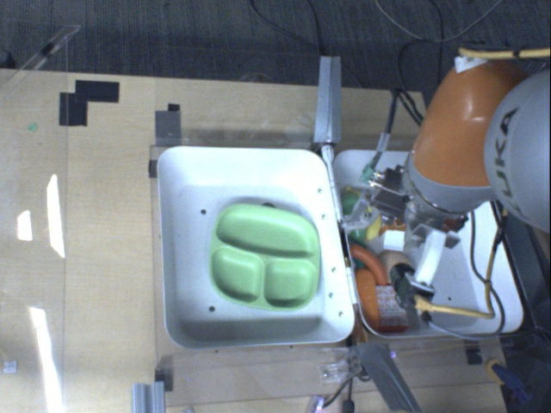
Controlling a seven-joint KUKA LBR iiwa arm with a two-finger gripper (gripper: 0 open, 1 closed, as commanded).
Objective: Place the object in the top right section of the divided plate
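Note:
The green divided plate (225, 231) lies in the middle of the left white bin (185, 231). It has one long section at the top and two smaller ones below, all bare. My gripper (376, 203) hangs low over the left part of the right bin (508, 317), above a heap of small objects. Below it lie a green item (351, 202), a yellow piece (373, 228) and an orange carrot-like object (365, 260). The wrist hides the fingertips, and nothing shows as held.
A reddish-brown block (392, 306) and another orange piece (366, 298) lie at the right bin's front left corner. A metal divider rail (328, 101) runs between the bins. The big orange-and-grey arm body (469, 127) covers the right bin's back.

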